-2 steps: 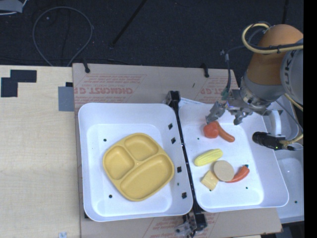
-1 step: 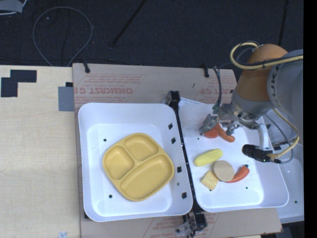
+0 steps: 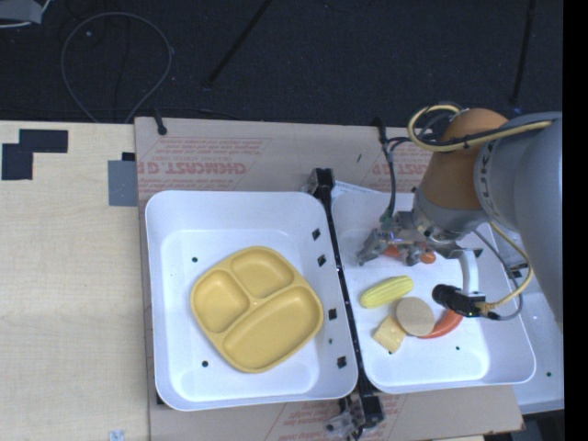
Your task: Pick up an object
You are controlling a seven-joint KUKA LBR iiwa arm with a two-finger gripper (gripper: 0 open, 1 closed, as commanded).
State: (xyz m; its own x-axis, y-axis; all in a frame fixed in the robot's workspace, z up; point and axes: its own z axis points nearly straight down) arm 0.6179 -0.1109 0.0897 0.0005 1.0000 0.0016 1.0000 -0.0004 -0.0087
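Approach step. Gripper (image 3: 397, 243) low in right bin (image 3: 514, 370), near far edge, above corn (image 3: 386, 290); fingers apart, nothing between. Corn mid-bin, w/ cheese (image 3: 389, 335) beside. Next: drop, centre on corn, close.

Grey arm (image 3: 525, 168), orange band (image 3: 457, 175), yellow cable (image 3: 432, 122).

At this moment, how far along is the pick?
Done: the arm has reached over the right bin. In hand: nothing visibly; the gripper sits low above the corn cob. Left: grasping and lifting something. The yellow tray lies in the left bin.
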